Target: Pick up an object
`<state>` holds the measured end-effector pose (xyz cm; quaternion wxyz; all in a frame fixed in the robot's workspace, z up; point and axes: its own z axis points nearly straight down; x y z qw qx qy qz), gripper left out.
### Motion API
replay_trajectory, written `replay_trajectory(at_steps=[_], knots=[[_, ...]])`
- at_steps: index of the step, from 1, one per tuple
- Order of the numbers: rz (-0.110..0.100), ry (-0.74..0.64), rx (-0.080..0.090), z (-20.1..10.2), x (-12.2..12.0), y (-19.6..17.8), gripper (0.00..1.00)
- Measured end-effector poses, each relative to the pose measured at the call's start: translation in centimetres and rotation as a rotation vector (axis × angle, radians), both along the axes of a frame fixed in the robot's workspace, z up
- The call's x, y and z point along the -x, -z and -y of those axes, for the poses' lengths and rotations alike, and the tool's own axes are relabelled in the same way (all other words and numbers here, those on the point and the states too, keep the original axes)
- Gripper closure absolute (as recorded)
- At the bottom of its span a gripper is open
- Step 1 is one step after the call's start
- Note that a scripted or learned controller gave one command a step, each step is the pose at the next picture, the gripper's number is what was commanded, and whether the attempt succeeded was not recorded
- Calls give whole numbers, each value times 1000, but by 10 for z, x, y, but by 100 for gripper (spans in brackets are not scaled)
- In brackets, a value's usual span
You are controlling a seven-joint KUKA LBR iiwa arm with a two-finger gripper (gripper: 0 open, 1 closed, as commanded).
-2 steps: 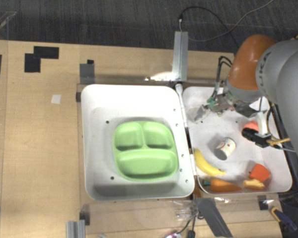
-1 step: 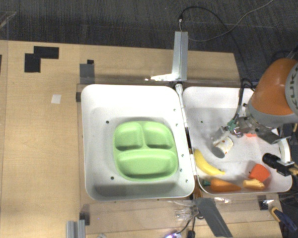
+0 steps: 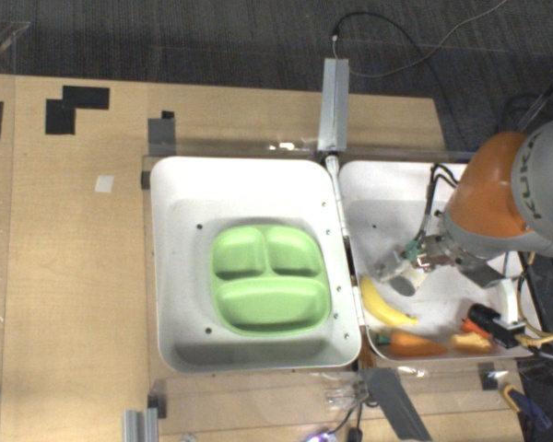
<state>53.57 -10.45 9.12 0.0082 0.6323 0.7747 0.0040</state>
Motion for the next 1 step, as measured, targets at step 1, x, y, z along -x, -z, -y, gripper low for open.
replay_trajectory(at_steps=[1], knots=[[12, -3, 0, -2, -4, -12, 100]])
